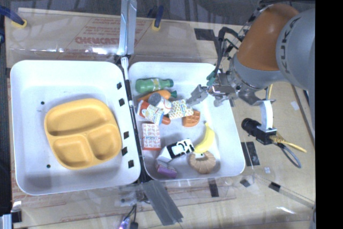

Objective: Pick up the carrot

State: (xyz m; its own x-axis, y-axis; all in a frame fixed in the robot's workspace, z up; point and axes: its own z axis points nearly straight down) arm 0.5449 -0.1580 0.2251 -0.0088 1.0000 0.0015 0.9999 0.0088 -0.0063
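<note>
The carrot [165, 94] lies in the right bin [231, 131], in its upper left part, a short orange piece just below the green bottle [153, 84] and tucked against a small grey item and a heap of small printed packets [161, 112]. The claw [199, 95] hangs over the same bin, to the right of the carrot and apart from it, reaching in from the grey arm [273, 45] with its orange band; how it is set I cannot tell at this size, and nothing shows in it. Lower in that bin lie a banana [206, 139], a brown doughnut [202, 162], a black and white toy [180, 148] and a purple item [166, 171]. The left bin [27, 88] holds a yellow divided tray [81, 131].
</note>
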